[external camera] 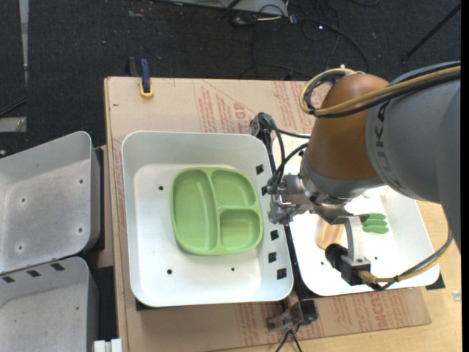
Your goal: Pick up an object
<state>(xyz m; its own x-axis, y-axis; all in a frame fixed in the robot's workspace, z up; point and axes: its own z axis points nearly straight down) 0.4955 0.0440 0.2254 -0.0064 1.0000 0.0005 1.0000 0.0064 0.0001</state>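
The green plate point(217, 211) with 3 hollows lies flat in the middle of the left bin point(150, 218). We think it is light, stiff plastic, smooth and a bit slippery, so its thin rim is the best place to grab. The gripper point(284, 200) seems to hang at the bin's right wall, just beside the plate's right edge. We cannot tell if its fingers are spread or pressed together.
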